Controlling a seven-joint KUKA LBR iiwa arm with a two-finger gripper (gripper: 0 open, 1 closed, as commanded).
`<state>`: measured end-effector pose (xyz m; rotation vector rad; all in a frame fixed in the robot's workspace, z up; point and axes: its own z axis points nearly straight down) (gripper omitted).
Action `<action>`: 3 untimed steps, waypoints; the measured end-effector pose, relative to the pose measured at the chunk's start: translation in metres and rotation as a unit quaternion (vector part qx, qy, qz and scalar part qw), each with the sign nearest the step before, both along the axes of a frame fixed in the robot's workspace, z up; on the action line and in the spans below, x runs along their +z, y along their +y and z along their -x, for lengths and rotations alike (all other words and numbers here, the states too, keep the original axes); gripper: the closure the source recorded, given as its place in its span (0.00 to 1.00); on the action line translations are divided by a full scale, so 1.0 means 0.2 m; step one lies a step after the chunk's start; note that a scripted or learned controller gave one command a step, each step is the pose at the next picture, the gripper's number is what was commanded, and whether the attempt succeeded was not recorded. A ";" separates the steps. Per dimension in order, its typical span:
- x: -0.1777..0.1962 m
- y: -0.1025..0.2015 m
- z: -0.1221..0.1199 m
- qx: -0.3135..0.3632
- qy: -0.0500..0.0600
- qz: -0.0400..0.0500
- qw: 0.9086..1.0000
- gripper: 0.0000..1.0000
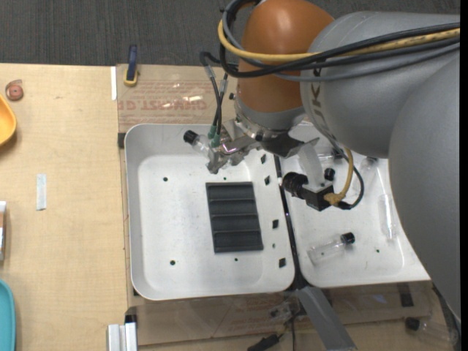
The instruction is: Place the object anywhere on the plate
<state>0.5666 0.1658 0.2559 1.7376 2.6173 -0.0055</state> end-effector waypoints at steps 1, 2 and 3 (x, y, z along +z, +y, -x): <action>-0.28 0.19 0.05 0.148 0.001 0.000 0.989 1.00; -0.22 0.17 0.16 0.188 0.001 -0.001 0.982 1.00; 0.17 0.22 0.18 0.242 0.000 -0.001 0.970 1.00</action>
